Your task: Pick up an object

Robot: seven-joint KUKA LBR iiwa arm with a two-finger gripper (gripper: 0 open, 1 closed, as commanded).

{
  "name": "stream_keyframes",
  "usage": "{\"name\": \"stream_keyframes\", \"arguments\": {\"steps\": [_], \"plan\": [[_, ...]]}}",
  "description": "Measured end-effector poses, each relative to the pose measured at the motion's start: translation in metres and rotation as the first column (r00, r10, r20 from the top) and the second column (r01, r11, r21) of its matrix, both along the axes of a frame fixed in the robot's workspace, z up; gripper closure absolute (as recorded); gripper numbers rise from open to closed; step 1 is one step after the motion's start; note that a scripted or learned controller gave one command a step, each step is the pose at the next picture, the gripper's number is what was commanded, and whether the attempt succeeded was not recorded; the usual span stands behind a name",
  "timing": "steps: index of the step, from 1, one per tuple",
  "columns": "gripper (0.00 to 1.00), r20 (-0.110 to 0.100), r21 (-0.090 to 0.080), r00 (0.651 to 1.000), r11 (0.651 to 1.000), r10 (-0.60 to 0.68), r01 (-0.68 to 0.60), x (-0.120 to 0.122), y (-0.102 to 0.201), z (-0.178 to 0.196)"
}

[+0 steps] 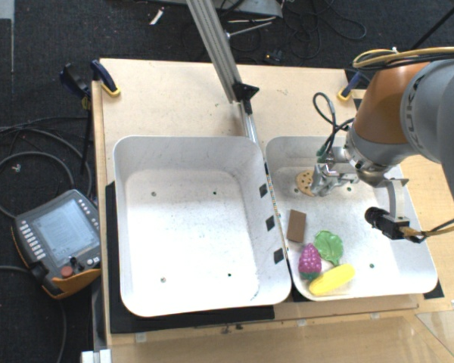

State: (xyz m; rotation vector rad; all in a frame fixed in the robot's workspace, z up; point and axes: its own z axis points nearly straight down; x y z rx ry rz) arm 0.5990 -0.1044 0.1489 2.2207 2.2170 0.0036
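The gripper (323, 181) hangs low over the far part of the right bin (408, 274), right beside a tan cookie-like disc (306, 181) — whether they touch is unclear. Its fingers are too small and shadowed to tell whether they are spread or closed. Nearer in the same bin lie a brown block (296, 225), a purple grape bunch (310, 260), a green leafy piece (329, 245) and a yellow corn-like piece (332, 279) — the last three clustered together. The left bin (129, 157) sits alongside.
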Motion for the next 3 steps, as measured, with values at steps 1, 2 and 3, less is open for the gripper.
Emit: {"name": "stream_keyframes", "arguments": {"steps": [1, 2, 3], "plan": [[1.00, 0.002, 0.000, 1.000, 1.000, 0.004, -0.004, -0.003, 0.008, 0.058], [1.00, 0.003, 0.000, 1.000, 1.000, 0.005, -0.005, -0.002, 0.008, 0.112], [1.00, -0.005, 0.002, 1.000, 1.000, 0.009, -0.009, 0.004, 0.060, 0.095]]}}
